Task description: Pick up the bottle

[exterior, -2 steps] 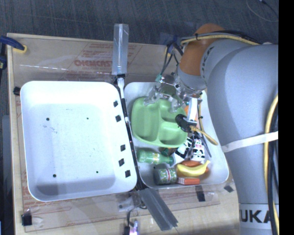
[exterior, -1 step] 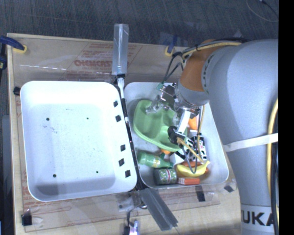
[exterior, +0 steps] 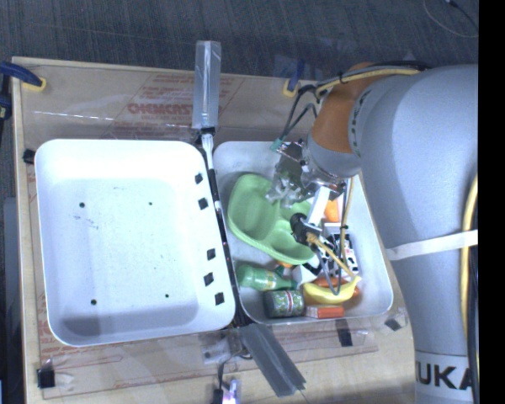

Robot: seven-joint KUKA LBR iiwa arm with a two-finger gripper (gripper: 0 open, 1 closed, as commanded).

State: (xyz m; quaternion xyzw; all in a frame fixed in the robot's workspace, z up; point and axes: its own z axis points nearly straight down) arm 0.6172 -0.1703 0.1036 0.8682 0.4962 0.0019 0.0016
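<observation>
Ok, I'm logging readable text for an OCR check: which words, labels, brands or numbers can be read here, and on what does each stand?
"UKA": on the grey arm, at the lower right; the start of the word is cut off.
Red print on the bench board behind the bins: mirrored and blurred, not readable.
Label on the dark can in the right bin: too small to read.
Green bottle: no readable label.
</observation>
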